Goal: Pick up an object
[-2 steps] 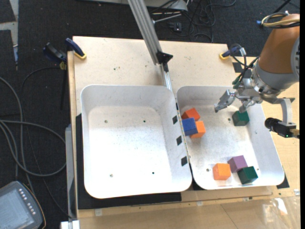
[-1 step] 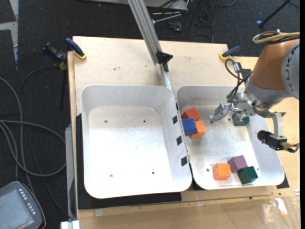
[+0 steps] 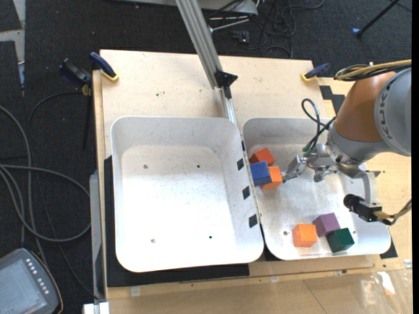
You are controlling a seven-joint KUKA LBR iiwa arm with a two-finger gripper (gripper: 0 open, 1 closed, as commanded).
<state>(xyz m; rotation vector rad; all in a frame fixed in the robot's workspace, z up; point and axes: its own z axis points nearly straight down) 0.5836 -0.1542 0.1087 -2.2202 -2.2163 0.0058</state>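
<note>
Two shallow white bins sit side by side on the pale surface, and we take them first as the biggest things in view. We see only bare speckled floor in the left bin, while the right bin holds all the blocks. Next in size is the grey arm with its orange band, reaching in from the right above the right bin's far half. Its claw sits low in that bin, pointing toward a small cluster against the bin's left wall. We cannot tell whether the claw is released or clenched, and we see no block between its tips. That cluster has an orange block farthest back, a blue block touching it, and a second orange block just beside the blue one, nearest the claw. Well apart, near the bin's front edge, lie an orange cube, a purple block and a dark green block, close together.
</note>
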